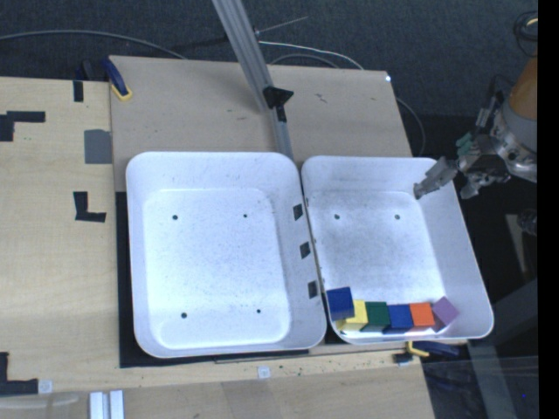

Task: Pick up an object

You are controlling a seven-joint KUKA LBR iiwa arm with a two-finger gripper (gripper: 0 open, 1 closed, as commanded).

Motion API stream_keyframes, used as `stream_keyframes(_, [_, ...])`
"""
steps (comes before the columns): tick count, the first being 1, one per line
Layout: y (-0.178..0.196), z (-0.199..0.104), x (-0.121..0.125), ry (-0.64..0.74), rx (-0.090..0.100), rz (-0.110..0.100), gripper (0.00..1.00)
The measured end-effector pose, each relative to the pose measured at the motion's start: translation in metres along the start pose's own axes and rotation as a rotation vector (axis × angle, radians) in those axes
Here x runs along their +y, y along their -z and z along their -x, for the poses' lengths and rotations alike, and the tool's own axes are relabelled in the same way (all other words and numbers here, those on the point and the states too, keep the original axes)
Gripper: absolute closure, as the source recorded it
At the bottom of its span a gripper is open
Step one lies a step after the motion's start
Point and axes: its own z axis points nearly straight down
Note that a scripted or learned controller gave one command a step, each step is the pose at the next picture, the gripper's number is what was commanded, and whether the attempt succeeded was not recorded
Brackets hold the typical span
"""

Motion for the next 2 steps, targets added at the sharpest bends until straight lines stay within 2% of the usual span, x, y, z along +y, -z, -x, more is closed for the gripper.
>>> stream_keyframes(1, [0.058,-0.102,-0.041,0.008,0.002,0.004,0.00])
stream_keyframes(2, [-0.168,-0.042,-0.072,-0.004,0.001,-0.010,0.00])
